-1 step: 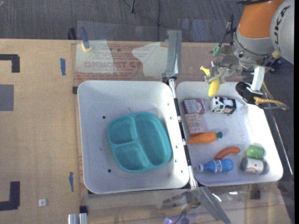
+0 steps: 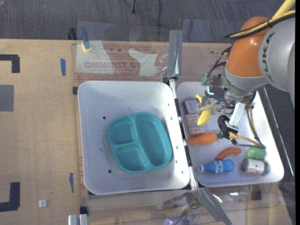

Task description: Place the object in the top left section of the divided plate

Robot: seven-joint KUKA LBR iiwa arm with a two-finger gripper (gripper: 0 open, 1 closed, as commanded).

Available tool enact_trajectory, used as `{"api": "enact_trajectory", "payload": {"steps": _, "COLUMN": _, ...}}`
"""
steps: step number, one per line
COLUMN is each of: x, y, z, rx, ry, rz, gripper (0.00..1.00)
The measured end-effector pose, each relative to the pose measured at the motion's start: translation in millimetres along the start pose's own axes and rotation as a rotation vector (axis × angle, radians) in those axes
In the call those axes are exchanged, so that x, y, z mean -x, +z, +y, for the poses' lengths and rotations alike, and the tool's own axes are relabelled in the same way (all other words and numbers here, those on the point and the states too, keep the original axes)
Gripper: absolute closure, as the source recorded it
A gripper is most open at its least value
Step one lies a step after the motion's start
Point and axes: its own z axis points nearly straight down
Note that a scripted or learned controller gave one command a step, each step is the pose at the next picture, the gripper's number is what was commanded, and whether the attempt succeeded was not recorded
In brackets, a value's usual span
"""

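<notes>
Bottle [image 2: 216,167]: we see it blue, lying near the front edge of the right bin [image 2: 274,161], with a small can [image 2: 255,166] beside it.
Sausage [image 2: 228,152] and carrot [image 2: 203,138]: both lie mid-bin, apart from each other.
Divided plate [image 2: 139,142]: teal, in the middle of the left bin [image 2: 93,102]; we see all three of its sections bare, so we judge the placing is not yet done.
Banana [image 2: 204,115]: yellow, toward the far half of the right bin, just under the wrist; it looks the likeliest object to carry.
Jaws: the gripper [image 2: 216,108] hangs close over the banana, but we cannot tell whether it is clenched or released.
Left to do: grasp, lift, carry over to the plate's top left section.
</notes>
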Motion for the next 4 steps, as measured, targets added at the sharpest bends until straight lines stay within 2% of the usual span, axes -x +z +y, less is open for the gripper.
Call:
{"api": "enact_trajectory", "payload": {"steps": 1, "x": -86, "y": -32, "z": -17, "rx": 0.004, "ry": -0.148, "rz": -0.001, "gripper": 1.0}}
{"api": "enact_trajectory", "payload": {"steps": 2, "x": -148, "y": -41, "z": -93, "rx": -0.002, "ry": 0.219, "rz": -0.003, "gripper": 1.0}}
{"api": "enact_trajectory", "payload": {"steps": 3, "x": -153, "y": -33, "z": -159, "rx": -0.001, "ry": 0.145, "rz": -0.003, "gripper": 1.0}}
{"api": "enact_trajectory", "payload": {"steps": 4, "x": -178, "y": -23, "z": -165, "rx": -0.002, "ry": 0.029, "rz": -0.004, "gripper": 1.0}}
